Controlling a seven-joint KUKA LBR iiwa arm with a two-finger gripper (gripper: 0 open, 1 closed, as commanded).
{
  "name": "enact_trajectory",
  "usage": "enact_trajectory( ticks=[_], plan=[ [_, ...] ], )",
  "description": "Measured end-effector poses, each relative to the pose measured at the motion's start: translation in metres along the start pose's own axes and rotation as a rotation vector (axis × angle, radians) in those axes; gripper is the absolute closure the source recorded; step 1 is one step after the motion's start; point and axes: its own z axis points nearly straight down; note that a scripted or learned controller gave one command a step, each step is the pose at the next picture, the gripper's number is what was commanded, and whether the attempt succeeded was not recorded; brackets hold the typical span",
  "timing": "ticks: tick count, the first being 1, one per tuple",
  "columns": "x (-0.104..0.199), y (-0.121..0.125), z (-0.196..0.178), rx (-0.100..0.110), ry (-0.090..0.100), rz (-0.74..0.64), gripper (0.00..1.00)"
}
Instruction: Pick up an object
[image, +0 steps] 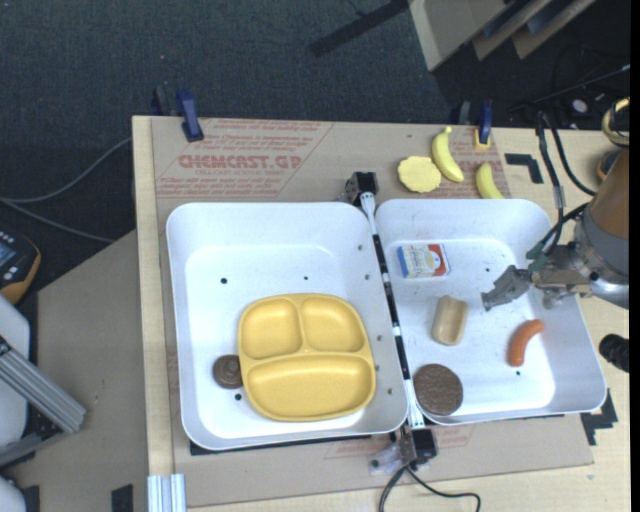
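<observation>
1. I see gripper (503, 291) hovering in the right bin (570, 395), fingers spread, grasping nothing.
2. Sausage (524, 342) lies just below it, bread roll (449, 320) left.
3. I'd centre over the sausage, then descend.

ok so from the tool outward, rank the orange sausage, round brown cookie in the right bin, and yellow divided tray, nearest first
Measured from the tool:
1. Orange sausage, just below it in the right bin.
2. Round brown cookie, at that bin's front left corner.
3. Yellow divided tray, across in the left bin.
</observation>
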Motion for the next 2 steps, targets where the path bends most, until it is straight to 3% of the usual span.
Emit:
enact_trajectory(
  ticks=[1, 2],
  plan=[
    [0.028, 0.036, 0.096, 0.008, 0.003, -0.004, 0.00],
    [0.023, 0.040, 0.152, 0.005, 0.001, 0.000, 0.00]
  ],
)
